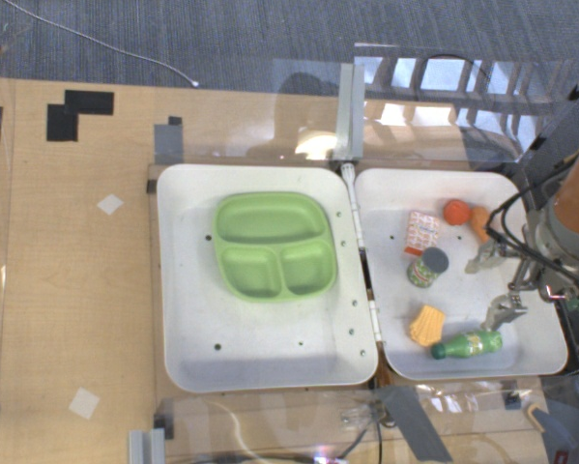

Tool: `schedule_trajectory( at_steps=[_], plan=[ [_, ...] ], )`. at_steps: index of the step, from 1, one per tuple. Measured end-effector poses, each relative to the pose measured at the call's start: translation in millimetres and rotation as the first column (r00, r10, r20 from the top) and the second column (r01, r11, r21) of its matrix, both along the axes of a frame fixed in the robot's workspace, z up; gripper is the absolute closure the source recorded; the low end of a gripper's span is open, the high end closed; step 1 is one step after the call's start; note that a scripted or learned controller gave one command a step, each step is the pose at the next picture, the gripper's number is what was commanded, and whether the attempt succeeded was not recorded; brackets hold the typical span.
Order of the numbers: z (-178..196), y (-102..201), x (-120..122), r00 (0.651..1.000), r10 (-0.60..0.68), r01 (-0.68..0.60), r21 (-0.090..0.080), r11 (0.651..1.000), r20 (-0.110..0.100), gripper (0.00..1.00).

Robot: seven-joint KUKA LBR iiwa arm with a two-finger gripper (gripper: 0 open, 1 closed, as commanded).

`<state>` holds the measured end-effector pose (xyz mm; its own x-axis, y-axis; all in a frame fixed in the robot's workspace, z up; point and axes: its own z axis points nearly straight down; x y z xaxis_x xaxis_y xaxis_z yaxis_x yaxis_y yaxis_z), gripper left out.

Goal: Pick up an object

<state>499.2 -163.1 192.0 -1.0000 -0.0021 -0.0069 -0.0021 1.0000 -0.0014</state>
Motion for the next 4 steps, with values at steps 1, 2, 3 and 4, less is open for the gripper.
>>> schedule_trajectory(
  at_steps=[1,2,3,4],
  plan=[
    [-86,19,21,0.864,-0.503,0.503,0.009,0.864,0.018,0.00],
    [-75,20,23,0.868,-0.496,0.496,0.009,0.868,0.023,1.00],
    [-5,86,60,0.726,-0.687,0.687,0.008,0.726,0.000,1.00],
    [79,155,81,0.794,-0.607,0.607,0.011,0.794,0.004,1.00]
  ],
)
